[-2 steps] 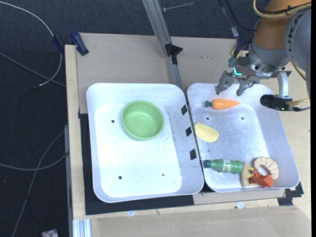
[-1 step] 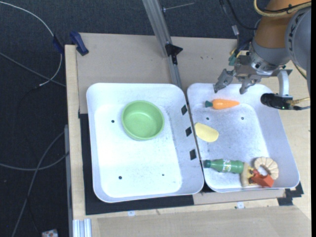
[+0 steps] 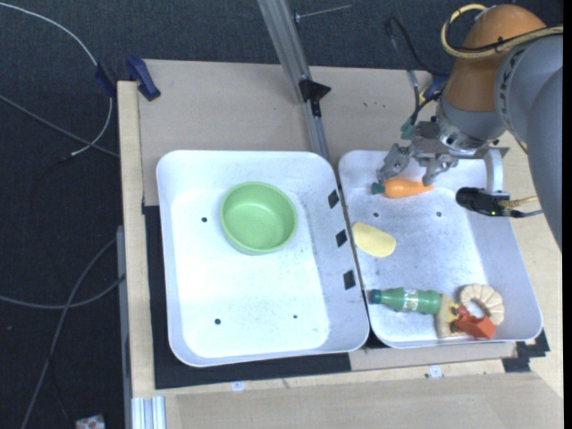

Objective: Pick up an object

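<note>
1. Bench (image 3: 223, 96): two white bins side by side. L bin (image 3: 179, 329) at 9 o'clock of view, R bin (image 3: 465, 248) at 3 o'clock.
2. Arm (image 3: 532, 79): enters from 2 o'clock of view. Orange band (image 3: 487, 38) above wrist.
3. Gripper (image 3: 411, 173): over R bin's 12 o'clock end, pointing down toward the bin floor.
4. Jaws: released, standing apart. Nothing seen clamped between them.
5. Task obj., orange carrot (image 3: 409, 188): lying flat on R bin floor at approx. 11 o'clock of that bin, near the far wall. Long axis runs 9-to-3. It sits right at the fingertips; contact can't be confirmed.
6. Yellow piece (image 3: 373, 239): R bin, 9 o'clock side, close to the wall shared w/ L bin. Well apart from carrot.
7. Green bottle (image 3: 407, 300): R bin, 7 o'clock, on its side, cap end toward 9 o'clock.
8. Ring-shaped pastry toy (image 3: 483, 304): R bin, 5 o'clock corner, just beside bottle's base end.
9. Red piece (image 3: 474, 327): touching the ring at its 6 o'clock side, against near wall.
10. Green bowl (image 3: 258, 217): L bin, upright, approx. 12 o'clock of bin centre, mouth up.
11. Metal post (image 3: 281, 25): runs from 12 o'clock of view down to the gap betw. bins.
12. Blue clamp (image 3: 143, 77): bench corner at 10 o'clock of view.
</note>
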`<state>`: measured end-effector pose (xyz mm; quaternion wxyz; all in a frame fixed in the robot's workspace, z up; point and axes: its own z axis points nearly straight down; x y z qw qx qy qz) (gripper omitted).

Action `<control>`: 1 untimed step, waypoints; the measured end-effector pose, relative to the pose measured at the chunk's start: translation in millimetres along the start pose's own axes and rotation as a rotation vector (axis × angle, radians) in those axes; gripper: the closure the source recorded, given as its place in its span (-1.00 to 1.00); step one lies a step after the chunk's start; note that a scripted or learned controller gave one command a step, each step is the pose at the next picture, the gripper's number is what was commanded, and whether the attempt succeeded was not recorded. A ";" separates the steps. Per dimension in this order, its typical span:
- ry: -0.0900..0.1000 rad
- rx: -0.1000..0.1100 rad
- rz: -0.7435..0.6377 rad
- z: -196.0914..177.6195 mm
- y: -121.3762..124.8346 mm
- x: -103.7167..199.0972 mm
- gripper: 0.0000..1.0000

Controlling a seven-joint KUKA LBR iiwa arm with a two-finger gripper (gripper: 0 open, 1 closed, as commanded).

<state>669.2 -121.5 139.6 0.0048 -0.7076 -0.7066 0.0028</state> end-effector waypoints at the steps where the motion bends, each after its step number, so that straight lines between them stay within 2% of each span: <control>1: -0.004 -0.011 0.000 35.3 3.9 -1.4 -1.00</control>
